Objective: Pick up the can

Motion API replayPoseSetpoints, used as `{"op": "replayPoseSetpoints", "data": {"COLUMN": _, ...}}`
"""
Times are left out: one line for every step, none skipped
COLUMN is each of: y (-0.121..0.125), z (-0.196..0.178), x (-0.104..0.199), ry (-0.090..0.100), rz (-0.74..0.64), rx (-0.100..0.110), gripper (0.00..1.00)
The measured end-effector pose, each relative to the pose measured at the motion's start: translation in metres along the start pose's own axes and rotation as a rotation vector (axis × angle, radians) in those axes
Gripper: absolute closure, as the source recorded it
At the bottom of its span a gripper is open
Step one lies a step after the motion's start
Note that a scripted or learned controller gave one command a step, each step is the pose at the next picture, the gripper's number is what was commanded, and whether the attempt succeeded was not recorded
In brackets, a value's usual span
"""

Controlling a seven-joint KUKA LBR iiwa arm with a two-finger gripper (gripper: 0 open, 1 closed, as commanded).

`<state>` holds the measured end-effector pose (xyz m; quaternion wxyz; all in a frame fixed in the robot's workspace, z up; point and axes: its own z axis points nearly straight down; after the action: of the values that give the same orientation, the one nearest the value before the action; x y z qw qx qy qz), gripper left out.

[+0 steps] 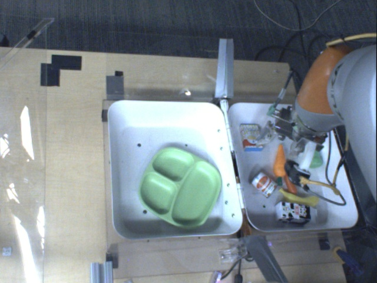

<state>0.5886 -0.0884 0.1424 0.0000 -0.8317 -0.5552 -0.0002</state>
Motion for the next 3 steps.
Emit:
{"op": "replayPoseSetpoints", "data": {"y": -0.040, "z": 0.054, "x": -0.010, "ry": 0.003, "rz": -0.132, "rx": -0.009, "gripper": 0.00}}
{"op": "replayPoseSetpoints", "data": {"y": -0.077, "z": 0.053, "x": -0.027, "ry": 0.003, "rz": -0.332, "rx": -0.016, "gripper": 0.00}}
{"op": "replayPoseSetpoints", "data": {"y": -0.098, "z": -0.046, "x": -0.027, "ry": 0.000, "rz": -0.360, "rx": -0.002, "gripper": 0.00}}
